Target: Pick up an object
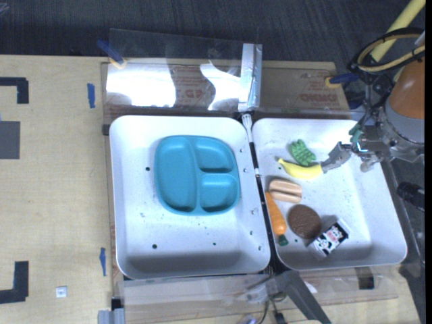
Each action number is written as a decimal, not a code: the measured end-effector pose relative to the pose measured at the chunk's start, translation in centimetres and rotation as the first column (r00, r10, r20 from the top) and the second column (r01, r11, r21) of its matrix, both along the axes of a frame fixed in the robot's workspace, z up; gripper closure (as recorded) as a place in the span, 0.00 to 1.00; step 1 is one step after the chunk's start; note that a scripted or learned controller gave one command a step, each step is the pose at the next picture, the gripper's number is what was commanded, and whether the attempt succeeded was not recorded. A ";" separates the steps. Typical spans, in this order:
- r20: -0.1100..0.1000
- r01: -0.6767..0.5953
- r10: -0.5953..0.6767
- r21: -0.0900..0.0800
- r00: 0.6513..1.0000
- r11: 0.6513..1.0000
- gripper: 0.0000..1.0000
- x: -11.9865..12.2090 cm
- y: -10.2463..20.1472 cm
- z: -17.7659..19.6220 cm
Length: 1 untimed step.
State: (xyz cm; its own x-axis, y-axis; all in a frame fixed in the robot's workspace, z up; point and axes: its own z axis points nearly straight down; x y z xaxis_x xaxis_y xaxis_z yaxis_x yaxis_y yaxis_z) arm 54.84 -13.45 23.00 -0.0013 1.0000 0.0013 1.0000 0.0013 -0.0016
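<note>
In the right bin (pixel 378 201), upper middle: a banana (pixel 302 169) beside the gripper (pixel 333 159).
Likely light, stiff, slick toy; grip across its middle. Green item (pixel 303 152) touches at 12 o'clock, hot dog (pixel 285 190) at 7, carrot (pixel 277 216), cookie (pixel 304 221), carton (pixel 330 238) beyond. Gripper opening: cannot tell; holds nothing visible.

Two white bins (pixel 128 248) sit on a tan bench (pixel 47 181). The divided plate (pixel 197 174) is teal blue. The banana (pixel 302 170) is yellow, the leafy vegetable (pixel 302 152) green, the carrot (pixel 277 218) orange, the cookie (pixel 304 221) brown, the small carton (pixel 330 238) black-and-white patched.
</note>
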 end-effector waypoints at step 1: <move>-0.001 -0.018 0.018 -0.001 1.000 1.000 0.00 5.3 3.8 -5.5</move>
State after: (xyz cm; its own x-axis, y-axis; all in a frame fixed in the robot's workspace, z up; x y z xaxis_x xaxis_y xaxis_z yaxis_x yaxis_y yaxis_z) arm 60.14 -9.68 17.48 -0.0196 0.9998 0.0006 0.9998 0.0196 -0.0031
